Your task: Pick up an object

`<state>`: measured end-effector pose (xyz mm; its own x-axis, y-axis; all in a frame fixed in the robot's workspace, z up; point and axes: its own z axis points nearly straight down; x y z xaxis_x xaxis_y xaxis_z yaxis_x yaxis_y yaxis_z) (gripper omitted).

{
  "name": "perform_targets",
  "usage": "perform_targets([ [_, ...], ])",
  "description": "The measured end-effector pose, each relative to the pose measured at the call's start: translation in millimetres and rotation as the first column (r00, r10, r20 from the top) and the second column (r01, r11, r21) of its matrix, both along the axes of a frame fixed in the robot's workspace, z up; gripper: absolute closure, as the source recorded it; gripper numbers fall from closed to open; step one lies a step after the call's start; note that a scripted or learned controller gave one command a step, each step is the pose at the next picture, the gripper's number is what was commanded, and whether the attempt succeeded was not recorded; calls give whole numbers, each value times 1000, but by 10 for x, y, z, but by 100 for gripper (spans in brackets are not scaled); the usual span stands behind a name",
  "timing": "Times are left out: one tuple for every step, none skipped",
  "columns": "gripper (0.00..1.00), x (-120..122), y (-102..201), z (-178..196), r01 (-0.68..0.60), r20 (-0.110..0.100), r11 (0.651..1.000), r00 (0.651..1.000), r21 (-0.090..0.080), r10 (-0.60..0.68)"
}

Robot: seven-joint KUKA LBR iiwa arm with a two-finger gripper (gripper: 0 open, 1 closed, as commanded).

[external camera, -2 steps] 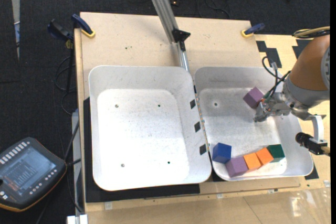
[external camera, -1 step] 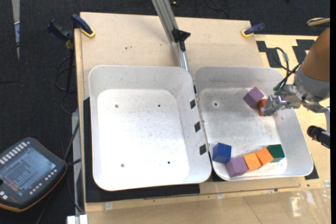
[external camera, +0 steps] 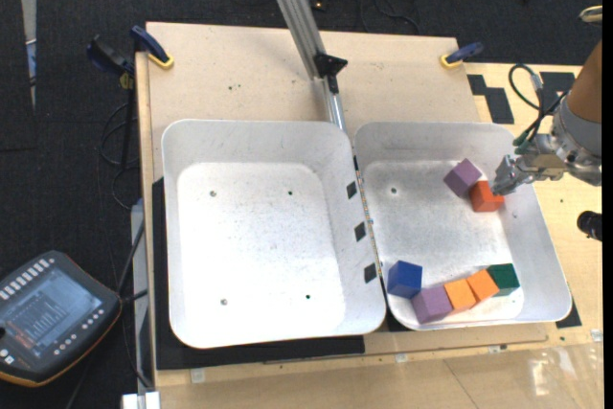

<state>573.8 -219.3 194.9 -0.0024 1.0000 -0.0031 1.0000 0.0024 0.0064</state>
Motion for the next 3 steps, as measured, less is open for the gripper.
perform_targets([
  [100,121,15,537,-1,2,1000,1000,-1,1],
  [100,86,507,430,-5,-7,1000,1000,4,5],
  [100,-66,1065,501,-5,-7,1000,1000,5,5],
])
